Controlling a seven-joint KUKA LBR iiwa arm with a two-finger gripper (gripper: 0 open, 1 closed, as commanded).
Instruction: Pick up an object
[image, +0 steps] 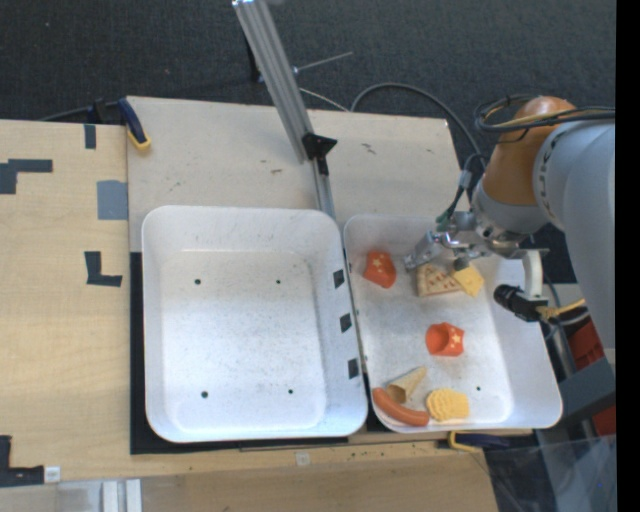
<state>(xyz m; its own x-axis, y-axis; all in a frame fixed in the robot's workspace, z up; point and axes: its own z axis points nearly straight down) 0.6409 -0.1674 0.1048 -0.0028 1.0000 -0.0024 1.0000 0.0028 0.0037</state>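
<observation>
The left bin (240, 320) is a shallow white tray with dark specks across its floor and four small dark dots near its corners; nothing lies in it. Just beside it, edge to edge, sits the right bin (520, 385), which holds all the loose items.

Taking the right bin's middle as the clock centre: at about 10 o'clock lies a small red piece (379, 268), apart from the others. At about 12 o'clock a tan cracker (436, 282) lies flat, and touching its right side, toward 1 o'clock, is a yellow block (470, 280). Near the centre, slightly toward 4 o'clock, sits an orange-red cup (445, 340), lying tilted. Along the near wall, at about 7 o'clock, a tan cone (408, 381) rests just above a reddish sausage (399, 407), and at about 6 o'clock a yellow ridged disc (448, 404) lies just beside the sausage's right end.

The gripper (440, 247) hangs over the 12 o'clock part of the right bin, just above the cracker; whether its grip is released or clenched cannot be told, and nothing is seen held.
</observation>
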